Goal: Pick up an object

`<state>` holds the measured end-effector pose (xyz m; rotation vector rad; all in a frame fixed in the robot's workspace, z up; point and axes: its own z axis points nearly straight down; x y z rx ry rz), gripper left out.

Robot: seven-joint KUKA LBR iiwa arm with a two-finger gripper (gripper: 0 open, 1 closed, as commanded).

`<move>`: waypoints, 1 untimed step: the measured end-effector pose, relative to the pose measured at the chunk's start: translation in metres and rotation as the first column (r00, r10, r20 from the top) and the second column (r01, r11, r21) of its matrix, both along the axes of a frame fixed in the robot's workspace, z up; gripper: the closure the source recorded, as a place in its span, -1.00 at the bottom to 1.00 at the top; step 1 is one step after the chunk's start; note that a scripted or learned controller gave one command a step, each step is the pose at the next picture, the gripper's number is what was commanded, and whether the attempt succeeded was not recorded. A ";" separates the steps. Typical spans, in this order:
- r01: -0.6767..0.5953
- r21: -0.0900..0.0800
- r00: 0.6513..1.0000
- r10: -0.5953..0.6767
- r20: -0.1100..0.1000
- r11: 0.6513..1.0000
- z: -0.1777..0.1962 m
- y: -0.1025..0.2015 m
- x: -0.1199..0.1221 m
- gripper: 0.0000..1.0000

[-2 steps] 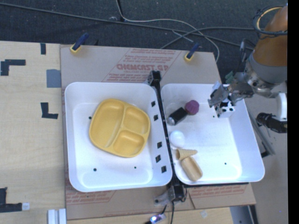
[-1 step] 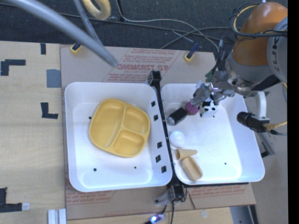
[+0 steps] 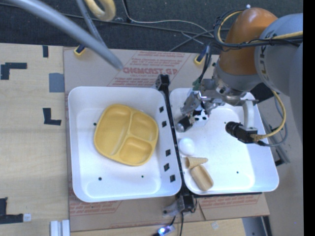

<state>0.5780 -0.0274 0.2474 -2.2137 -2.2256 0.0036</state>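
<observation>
Hovering claw (image 3: 189, 113) touches a black-and-white toy (image 3: 199, 115).

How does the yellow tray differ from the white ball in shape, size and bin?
The yellow tray is flat, with divided compartments; the white ball is round and plain. The tray is much larger than the ball. The tray lies in the left bin of the view, the ball in the right bin, near the divider. Both rest on a bin floor, not held by the gripper.
</observation>
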 end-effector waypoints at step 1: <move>0.000 0.000 1.000 0.000 0.000 1.000 -0.019 0.052 0.010 1.00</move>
